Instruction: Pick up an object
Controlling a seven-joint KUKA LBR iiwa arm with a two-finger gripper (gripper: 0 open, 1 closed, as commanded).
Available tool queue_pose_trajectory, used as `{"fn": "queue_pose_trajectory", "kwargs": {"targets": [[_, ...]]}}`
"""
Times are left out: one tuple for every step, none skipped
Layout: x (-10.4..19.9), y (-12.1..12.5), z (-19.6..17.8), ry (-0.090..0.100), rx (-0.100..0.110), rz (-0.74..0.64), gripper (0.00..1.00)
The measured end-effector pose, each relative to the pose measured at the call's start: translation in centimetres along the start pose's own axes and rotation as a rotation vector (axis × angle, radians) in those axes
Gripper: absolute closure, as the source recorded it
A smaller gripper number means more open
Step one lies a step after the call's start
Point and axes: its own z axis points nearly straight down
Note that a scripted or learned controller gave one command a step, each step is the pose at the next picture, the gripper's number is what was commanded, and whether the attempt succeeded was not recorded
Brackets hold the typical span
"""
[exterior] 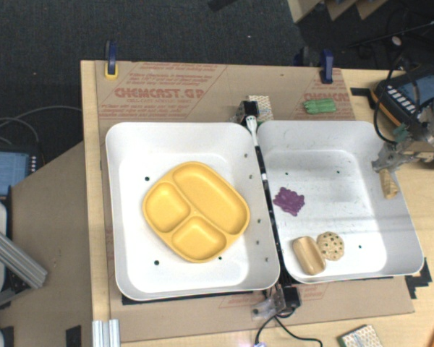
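The right bin (347,139) holds a purple bunch of grapes (289,201) near its left wall. A tan bread-like roll (308,255) and a round speckled cookie (330,246) lie side by side at its front. My gripper (389,173) hangs at the bin's right rim, well to the right of the grapes and above the cookie in the picture. Nothing shows in its grasp. Most of the arm is cut off by the right side of the picture.
The left bin (130,150) carries a yellow three-part plate (195,210). A green object (320,107) lies on the cardboard behind the right bin. Blue clamps (112,67) (327,71) stand at the board's back edge. Cables and a device (405,100) crowd the right.
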Motion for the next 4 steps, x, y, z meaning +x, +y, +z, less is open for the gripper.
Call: {"fn": "queue_pose_trajectory", "kwargs": {"targets": [[4.4,-0.6,-3.5,0.003,0.004,-0.003,1.00],[8.9,-2.3,0.3,0.008,0.015,-0.002,1.00],[13.7,-0.2,0.8,0.006,0.007,-0.005,1.00],[17.5,0.1,1.6,0.005,0.012,-0.001,1.00]]}}
